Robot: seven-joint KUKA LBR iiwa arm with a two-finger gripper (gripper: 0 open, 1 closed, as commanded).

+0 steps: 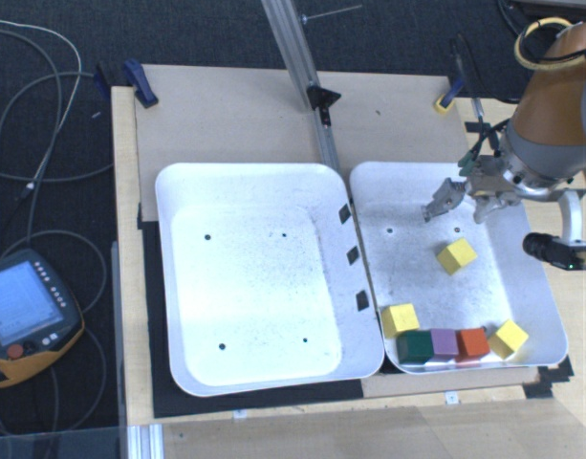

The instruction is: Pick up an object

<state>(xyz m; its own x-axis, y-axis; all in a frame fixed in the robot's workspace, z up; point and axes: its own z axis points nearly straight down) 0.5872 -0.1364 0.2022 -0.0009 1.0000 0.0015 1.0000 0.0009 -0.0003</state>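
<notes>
The arm [553, 94] came in from the right side of the bench, its orange band just above the grey wrist, and the gripper [466, 201] hung over the upper part of the right bin [388, 189]. Its two fingers [444, 199] were spread wide apart, one reaching out toward the bin's middle and the other nearer the wrist, and there was nothing between them.

Just below the gripper, a little apart from it, a yellow cube [457, 256] lay tilted on the white floor of the right bin, on its own in the open middle. Further down, along the bin's near wall, sat a row of blocks: a green block [416, 346], a purple block [445, 342] and an orange-red block [473, 343], touching one another side by side. A second yellow cube [400, 319] rested just above the green one at the left end of the row, and a third yellow cube [510, 338] sat turned at an angle by the right end, close against the orange-red block.

The left bin [178, 199] stood right beside the right one, their rims meeting along a seam marked by small black clips [353, 254]. A grey metal rail [291, 41] ran slantwise across the top of the bench toward that seam. Blue clamps [140, 82] held the bench board at its far corners. Off the bench to the left, a teach pendant [25, 314] with a lit screen lay on the dark carpet among loose cables [44, 151].
</notes>
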